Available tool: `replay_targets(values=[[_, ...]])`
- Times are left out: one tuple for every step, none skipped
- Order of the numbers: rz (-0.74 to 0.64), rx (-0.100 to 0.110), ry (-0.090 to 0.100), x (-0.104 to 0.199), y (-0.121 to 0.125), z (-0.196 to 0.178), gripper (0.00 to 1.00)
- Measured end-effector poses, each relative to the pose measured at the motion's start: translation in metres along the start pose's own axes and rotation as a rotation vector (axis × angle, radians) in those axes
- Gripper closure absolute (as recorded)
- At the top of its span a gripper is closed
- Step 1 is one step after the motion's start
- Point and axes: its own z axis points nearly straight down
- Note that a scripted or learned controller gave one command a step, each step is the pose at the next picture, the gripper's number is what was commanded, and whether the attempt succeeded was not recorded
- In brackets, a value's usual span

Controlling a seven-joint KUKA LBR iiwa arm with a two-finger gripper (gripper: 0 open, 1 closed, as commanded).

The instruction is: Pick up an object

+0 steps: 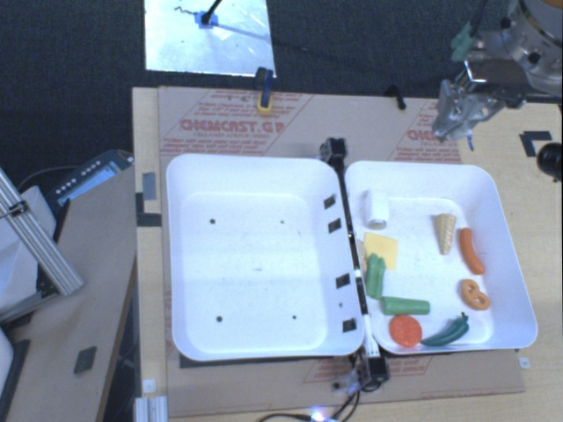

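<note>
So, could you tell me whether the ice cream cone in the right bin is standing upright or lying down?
Lying down. The ice cream cone rests flat on the right bin floor, its pointed tip toward the near edge, beside the orange sausage.

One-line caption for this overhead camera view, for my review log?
The hand hovers beyond the right bin, which holds toy foods including a tomato, sausage and pretzel.

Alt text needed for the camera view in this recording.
The gripper hangs above the bench beyond the right bin, which holds toy food: an ice-cream cone, sausage, pretzel, tomato and cheese slice.
</note>
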Motion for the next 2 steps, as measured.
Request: replay_targets(values=[[0.001, 0.016, -0.003, 0.026, -0.032, 0.152, 1.00], [0.000, -0.019, 0.003, 0.038, -0.029, -0.009, 1.00]])
